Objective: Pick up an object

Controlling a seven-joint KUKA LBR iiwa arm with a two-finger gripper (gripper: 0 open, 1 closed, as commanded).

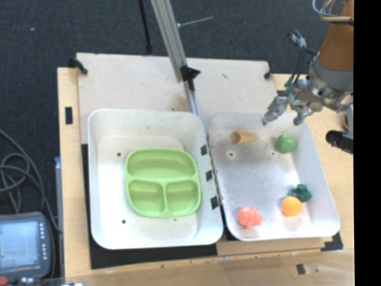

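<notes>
my gripper (284, 113) hangs with jaws apart, nothing between them. recommend lowering squarely astride the green ball (286, 143), then closing.

You get no readable text, label, brand, number or sign anywhere here. The small grey pendant screen (21, 248) at the lower left shows faint lines, too blurred for you to read. The green three-compartment plastic tray (162, 182) and both shallow white bins (98, 159) carry no markings you can make out.
</notes>
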